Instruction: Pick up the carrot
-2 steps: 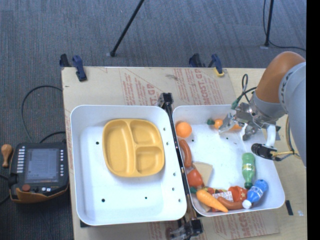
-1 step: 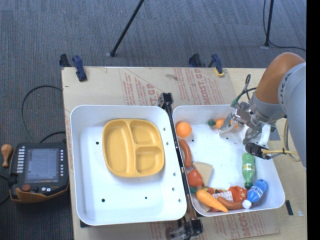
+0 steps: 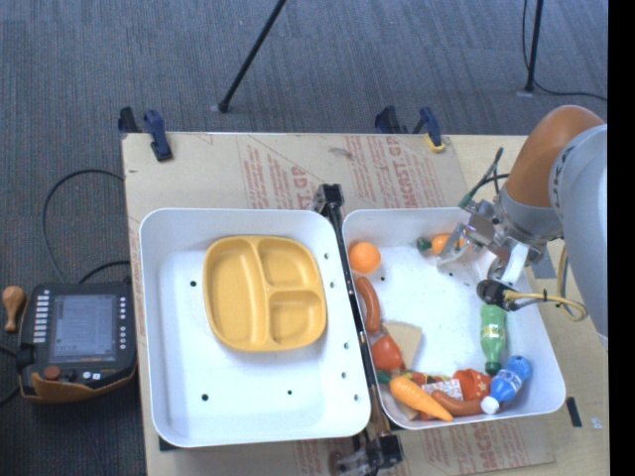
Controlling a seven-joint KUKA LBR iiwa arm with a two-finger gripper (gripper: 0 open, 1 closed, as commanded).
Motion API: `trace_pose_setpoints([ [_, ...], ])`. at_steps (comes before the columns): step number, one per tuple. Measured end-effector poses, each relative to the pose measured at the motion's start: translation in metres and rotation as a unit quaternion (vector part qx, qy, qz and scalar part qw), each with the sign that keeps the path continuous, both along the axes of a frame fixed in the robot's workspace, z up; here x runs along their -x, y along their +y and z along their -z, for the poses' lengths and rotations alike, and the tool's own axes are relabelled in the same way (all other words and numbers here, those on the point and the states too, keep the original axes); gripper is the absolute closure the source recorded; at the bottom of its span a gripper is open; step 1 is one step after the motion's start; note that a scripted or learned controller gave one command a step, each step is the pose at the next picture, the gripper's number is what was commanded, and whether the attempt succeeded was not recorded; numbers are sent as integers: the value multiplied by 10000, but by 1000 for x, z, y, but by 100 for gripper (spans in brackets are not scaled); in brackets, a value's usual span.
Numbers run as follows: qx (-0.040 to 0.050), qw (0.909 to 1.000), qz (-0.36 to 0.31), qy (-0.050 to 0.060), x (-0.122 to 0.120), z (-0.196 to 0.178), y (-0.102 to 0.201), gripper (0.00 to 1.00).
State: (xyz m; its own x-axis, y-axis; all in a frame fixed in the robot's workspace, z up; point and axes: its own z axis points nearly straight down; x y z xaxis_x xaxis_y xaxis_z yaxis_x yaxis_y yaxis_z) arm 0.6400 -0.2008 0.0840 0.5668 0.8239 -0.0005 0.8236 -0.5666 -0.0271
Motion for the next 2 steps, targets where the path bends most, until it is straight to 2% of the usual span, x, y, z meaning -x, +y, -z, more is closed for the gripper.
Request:
trace_pose_setpoints([
  [1, 87, 9774, 2109, -84, -4, -4, 18, 0],
  [2, 92, 9524, 3047, -61, 24, -20, 116, 0],
])
